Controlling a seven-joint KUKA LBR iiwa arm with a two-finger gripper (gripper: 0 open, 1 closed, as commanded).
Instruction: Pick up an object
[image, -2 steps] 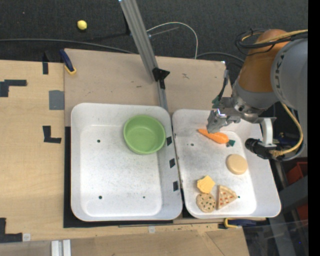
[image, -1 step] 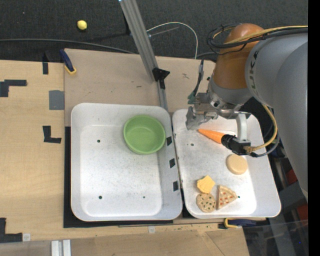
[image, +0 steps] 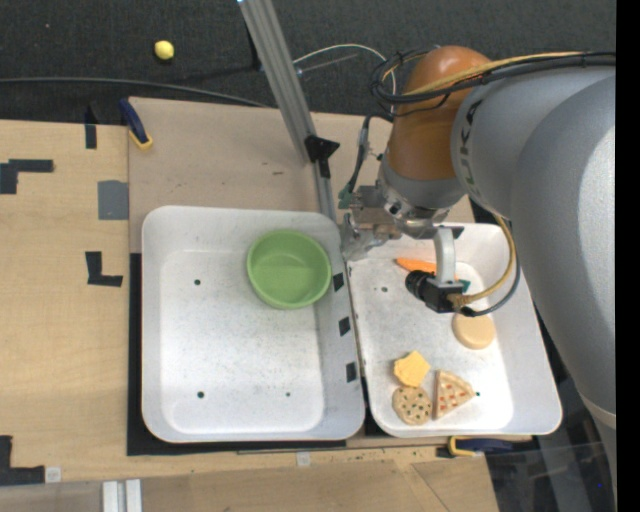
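My hand (image: 365, 232) hangs low over the upper-left corner of the right bin (image: 520, 400); I cannot tell its state. The orange carrot piece (image: 415, 265) lies just beside it, probably my target, with the green bowl (image: 289, 268) alone at left.

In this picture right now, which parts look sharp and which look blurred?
Camera view: the green bowl and the toy foods, such as the pizza slice, are sharp; the grey arm at the right, near the lens, is soft and blurred; light is even, shadows faint.
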